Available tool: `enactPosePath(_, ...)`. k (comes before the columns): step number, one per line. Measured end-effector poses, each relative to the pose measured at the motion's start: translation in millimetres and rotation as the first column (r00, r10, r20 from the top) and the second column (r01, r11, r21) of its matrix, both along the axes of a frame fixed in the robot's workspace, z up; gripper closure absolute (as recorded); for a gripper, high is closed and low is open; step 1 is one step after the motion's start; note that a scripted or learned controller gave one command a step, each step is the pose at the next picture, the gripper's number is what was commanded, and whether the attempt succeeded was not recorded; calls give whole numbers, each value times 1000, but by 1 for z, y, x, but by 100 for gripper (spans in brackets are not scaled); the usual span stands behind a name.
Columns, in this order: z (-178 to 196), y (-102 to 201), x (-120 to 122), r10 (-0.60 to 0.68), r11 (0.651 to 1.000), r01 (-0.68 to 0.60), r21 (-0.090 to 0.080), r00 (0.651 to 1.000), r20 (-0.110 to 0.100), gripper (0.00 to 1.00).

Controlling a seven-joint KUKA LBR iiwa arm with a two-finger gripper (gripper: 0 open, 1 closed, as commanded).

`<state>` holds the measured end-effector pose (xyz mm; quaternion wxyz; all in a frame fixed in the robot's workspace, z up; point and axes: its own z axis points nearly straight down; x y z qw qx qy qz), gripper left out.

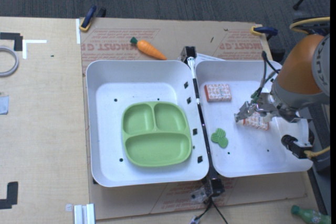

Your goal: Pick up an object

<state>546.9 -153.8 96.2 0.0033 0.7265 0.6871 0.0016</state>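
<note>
From the fixed overhead camera, 2 shallow white bins sit side by side on a cardboard-covered bench. The left bin point(100, 128) holds a green divided plate point(156, 134) with 3 compartments, lying flat near the bin's middle. The right bin point(247, 162) holds 3 small things: a red-and-white patterned packet point(217, 93) toward the back-left part, a small green leafy piece point(220, 138) near the left wall, and a second red-and-white packet point(257, 122) toward the middle-right.

The grey arm with its orange band point(302, 68) comes in from the right, and the gripper point(250, 113) is low in the right bin, directly at the top-left edge of that second packet. The metal fingers appear to touch or overlap the packet, but the view is too cluttered there to tell how far apart the jaws stand or whether the packet is actually between them; it seems to rest on the bin floor.

Behind the left bin, on the cardboard, lies a toy carrot point(149, 48). A blue clamp point(88, 17) grips the cardboard's back-left corner. A small green object point(310, 213) shows at the bottom right.
</note>
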Motion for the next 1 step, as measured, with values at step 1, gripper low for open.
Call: enactPosePath(1, 11, -1, 1, -2, 1000, 2, -3, 1000, 5, 100)
